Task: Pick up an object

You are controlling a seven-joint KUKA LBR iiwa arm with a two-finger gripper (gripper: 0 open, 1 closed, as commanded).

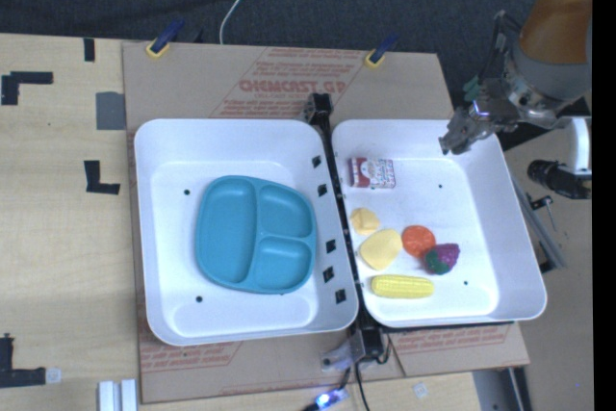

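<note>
Red-and-white carton (372,172) lying flat far-left in right bin, yellow pieces (379,247) (365,220), orange tomato (418,239), purple fruit (443,258), corn cob (402,286) clustered nearer.

Two shallow white plastic bins (154,159) are sitting side by side, holding between them one blue divided plastic tray (255,234), one small red-and-white carton (372,173) and five toy foods (402,286).

Even, soft light (top-left perhaps blurred)

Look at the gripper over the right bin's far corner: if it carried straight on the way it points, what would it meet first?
Probably the right bin's bare white floor near its far right corner; the gripper points down-left, short of the red-and-white packet. Depth is hard to judge.
</note>
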